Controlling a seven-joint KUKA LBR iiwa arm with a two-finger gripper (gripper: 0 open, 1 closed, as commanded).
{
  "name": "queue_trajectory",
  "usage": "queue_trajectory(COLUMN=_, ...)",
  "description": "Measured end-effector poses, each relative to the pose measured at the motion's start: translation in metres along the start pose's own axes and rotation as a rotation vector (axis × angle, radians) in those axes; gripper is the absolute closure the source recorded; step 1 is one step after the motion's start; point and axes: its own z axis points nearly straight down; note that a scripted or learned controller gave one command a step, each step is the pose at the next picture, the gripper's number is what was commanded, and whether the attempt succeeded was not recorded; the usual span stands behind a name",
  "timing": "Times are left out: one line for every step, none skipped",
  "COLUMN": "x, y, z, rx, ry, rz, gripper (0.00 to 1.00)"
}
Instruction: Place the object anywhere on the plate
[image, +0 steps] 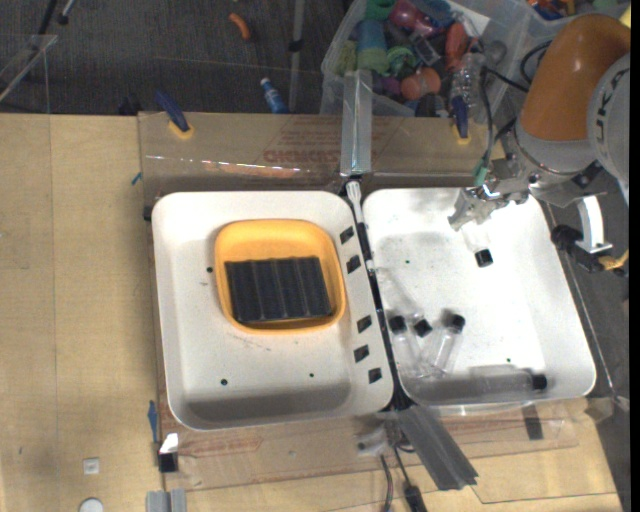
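a: plate (278, 272) is sitting in the left bin (180, 300), orange rim with a dark ribbed inset, and the pincer (478, 203) is hanging over the far part of the right bin (565, 330), well apart from it.

b: is it holding anything?

a: i cannot tell how it is set; it is reading as a pale blur under the wrist, and nothing is visibly sitting in it.

b: so where is the object?

b: my guess is one of the clear pieces with black caps (432, 340) lying near the divider (362, 290), or the small black cube (484, 257) just below the pincer.

a: that is the risk. clear plastic on white is giving poor contrast, so a grasp may be closing on air or only clipping a cap.

b: and the carry is crossing the divider, so a weak hold is likely dropping the thing short, or leaving it on the bin floor beside the plate.
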Motion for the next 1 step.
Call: queue_trajectory(x=0.0234, y=0.0053, z=-0.0289, rx=-0.005, ry=-0.003, rz=-0.043, gripper=1.00)
